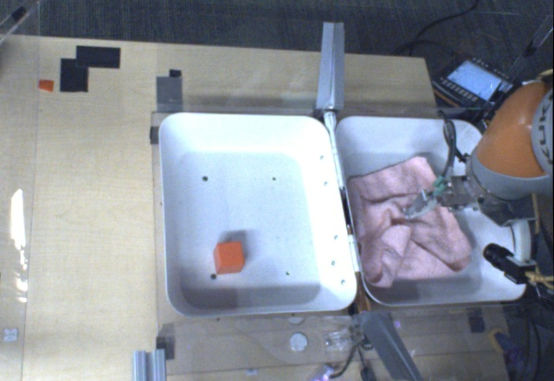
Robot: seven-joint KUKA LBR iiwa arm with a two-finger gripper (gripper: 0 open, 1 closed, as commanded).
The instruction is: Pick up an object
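2 white bins, and the tool (426,200) sits on the crumpled pink cloth (407,228). Can't tell its state. Soft folds might slide out when lifted, imo.

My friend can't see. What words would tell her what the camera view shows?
A grey and orange robot arm reaches from the right, its gripper down on a crumpled pink cloth in the right white bin. The left white bin holds a small orange block.
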